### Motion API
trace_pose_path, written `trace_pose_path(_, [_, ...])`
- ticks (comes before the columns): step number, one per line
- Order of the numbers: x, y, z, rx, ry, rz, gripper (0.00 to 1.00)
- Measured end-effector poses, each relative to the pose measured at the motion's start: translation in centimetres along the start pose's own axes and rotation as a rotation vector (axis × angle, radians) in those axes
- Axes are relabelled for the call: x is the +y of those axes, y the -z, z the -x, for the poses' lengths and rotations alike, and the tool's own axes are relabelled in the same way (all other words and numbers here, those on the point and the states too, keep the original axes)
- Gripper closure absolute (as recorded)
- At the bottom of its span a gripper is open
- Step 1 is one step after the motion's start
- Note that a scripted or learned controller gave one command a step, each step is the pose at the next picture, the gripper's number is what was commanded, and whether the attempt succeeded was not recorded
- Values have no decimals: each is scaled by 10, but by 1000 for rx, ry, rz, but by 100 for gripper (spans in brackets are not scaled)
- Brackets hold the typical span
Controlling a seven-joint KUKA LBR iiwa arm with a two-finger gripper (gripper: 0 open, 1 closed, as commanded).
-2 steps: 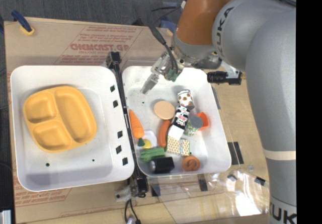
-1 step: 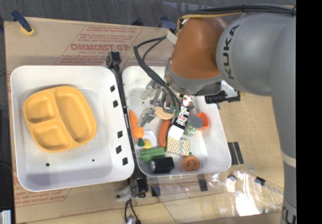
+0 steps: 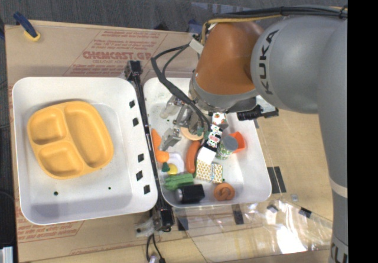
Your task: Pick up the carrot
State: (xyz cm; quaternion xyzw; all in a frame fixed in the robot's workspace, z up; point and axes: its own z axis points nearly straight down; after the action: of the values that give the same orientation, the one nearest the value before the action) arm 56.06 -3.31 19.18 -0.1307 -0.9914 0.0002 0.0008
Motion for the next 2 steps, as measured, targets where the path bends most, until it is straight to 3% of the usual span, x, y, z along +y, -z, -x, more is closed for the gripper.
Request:
trace_pose_path(1, [-6, 6, 82, -10, 4, 0, 0])
trace_pose_path(2, [2, 0, 11, 0, 201, 1, 0])
